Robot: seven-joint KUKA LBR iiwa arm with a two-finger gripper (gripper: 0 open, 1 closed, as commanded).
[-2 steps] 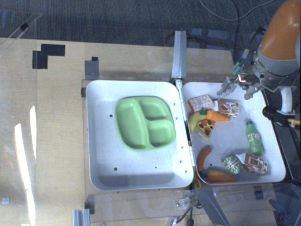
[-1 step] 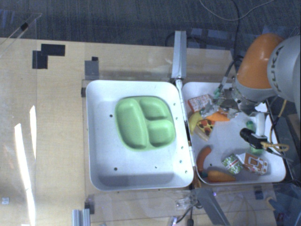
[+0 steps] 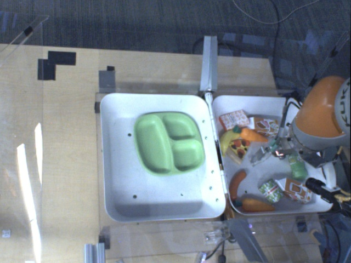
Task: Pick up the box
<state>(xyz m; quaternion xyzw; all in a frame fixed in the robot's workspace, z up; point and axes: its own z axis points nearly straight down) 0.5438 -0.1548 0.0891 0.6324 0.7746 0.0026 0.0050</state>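
Here the box (image 3: 234, 119) lies left of the gripper (image 3: 269, 149) (apart).

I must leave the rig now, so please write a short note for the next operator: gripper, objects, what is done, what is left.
Gripper: low inside the right bin, nothing visibly between its fingers.
Small printed boxes: one at the bin's far left corner, one beside it, one at the near side.
Left bin: holds the green divided tray.
Done: no box lifted.
Left: grasp a box and raise it.
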